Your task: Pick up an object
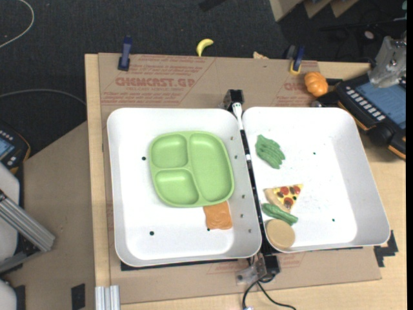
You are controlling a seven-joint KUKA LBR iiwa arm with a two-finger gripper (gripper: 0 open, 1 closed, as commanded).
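The right bin (342,173) holds a green leafy toy (269,151) near its left wall. A pizza slice toy (285,194) lies below it, with a green bean pod (281,213) at its lower edge. A round tan cookie (281,234) sits in the bin's front left corner. In the left bin (129,192) a green divided plate (191,168) lies flat, and an orange flat piece (219,216) rests just below the plate's right corner.
An orange toy fruit (315,83) and a yellow banana (204,45) lie on the cardboard behind the bins. Blue clamps (124,53) hold the board's back edge. A dark device (371,105) sits at the far right.
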